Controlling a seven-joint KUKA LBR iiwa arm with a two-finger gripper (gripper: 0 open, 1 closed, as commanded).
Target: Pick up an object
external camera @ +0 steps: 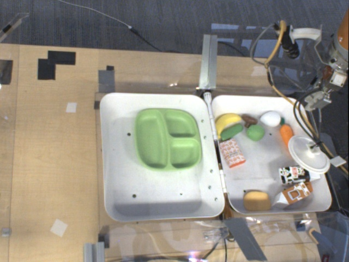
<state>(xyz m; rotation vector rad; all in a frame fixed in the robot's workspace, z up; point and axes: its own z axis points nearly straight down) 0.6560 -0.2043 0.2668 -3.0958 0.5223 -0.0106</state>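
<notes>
The right bin [327,201] holds several small objects. A yellow banana-like piece [227,120] lies over a green piece [233,130] at its far left. Close by are a green ball [255,133], a white egg [270,118] and an orange carrot [286,134]. A red and white packet [232,153] lies near the divider. A tan bread roll [257,200] sits at the front. My gripper [320,97] hangs at the bin's far right corner, above the rim and apart from every object, with nothing seen in it.
A green divided plate [167,138] lies in the left bin [117,195]. On the right bin's right side are a white round lid [308,153], a black and white box [293,173] and a brown carton [298,191]. Cables [275,64] loop behind the bin.
</notes>
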